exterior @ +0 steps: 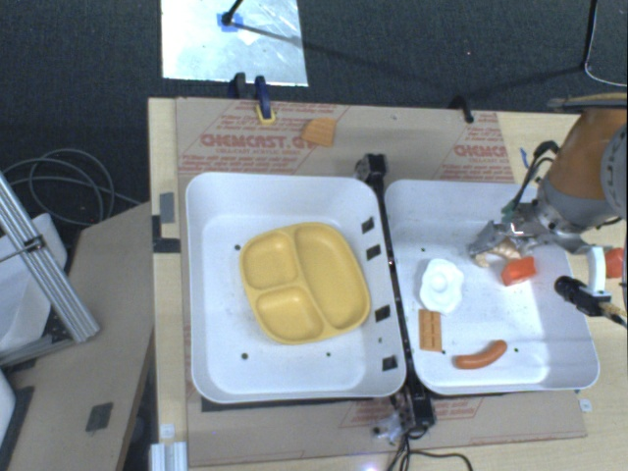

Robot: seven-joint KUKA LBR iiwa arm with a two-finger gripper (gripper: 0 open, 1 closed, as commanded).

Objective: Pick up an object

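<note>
My gripper (490, 244) hangs low over the back right part of the right bin (442, 214), with the arm coming in from the right. A small beige piece (507, 251) lies right at the gripper's tip, touching or nearly touching it. Just beside it on the right is an orange-red block (519, 270). A toy fried egg (442, 285) lies in the middle of the bin, a brown waffle strip (430, 329) below it, and a sausage (480, 355) near the front wall. I see nothing lifted off the bin floor.
The left bin (226, 214) holds a yellow divided plate (304, 281). A black divider with clips (378, 253) runs between the bins. On the bench behind them lie a tan piece (319, 130) and a clamp (263, 101).
</note>
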